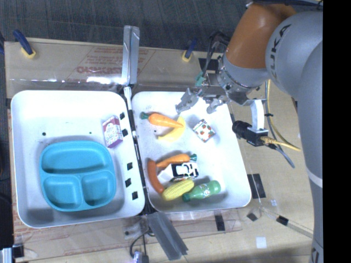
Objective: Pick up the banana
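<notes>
The yellow banana (171,133) lies in the right bin (230,147), near its upper left, partly under an orange carrot (162,120). My gripper (198,102) hangs above the bin's upper middle, up and to the right of the banana. Its two fingers (185,101) are spread apart and hold nothing.
A small strawberry-print box (203,130) sits just right of the banana. Lower in the right bin lie another carrot (174,159), a black-and-white toy (184,170), a corn cob (178,189), a green bottle (203,190) and a red sausage (154,176). The left bin holds a blue divided tray (77,174) and a small carton (112,131).
</notes>
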Available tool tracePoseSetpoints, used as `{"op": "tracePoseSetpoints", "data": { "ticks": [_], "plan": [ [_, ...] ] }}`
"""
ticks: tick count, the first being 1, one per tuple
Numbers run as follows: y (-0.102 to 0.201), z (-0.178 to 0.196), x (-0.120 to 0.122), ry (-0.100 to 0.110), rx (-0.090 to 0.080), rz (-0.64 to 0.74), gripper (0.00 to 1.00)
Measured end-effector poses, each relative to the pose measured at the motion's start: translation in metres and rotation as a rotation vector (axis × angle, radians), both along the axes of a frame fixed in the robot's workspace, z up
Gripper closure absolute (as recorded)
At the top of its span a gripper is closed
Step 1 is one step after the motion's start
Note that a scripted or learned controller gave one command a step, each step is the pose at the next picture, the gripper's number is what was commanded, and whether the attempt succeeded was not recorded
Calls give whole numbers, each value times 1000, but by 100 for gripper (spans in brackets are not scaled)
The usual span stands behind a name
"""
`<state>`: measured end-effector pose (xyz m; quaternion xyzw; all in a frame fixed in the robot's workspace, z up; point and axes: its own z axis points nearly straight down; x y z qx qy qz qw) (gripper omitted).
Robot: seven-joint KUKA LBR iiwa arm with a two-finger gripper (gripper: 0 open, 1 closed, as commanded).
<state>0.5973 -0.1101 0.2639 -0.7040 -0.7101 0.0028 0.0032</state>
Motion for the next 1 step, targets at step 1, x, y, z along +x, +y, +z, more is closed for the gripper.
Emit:
{"op": "tracePoseSetpoints", "data": {
  "ticks": [1],
  "plan": [
    [16,-109,26,0,0,26,0]
  ]
}}
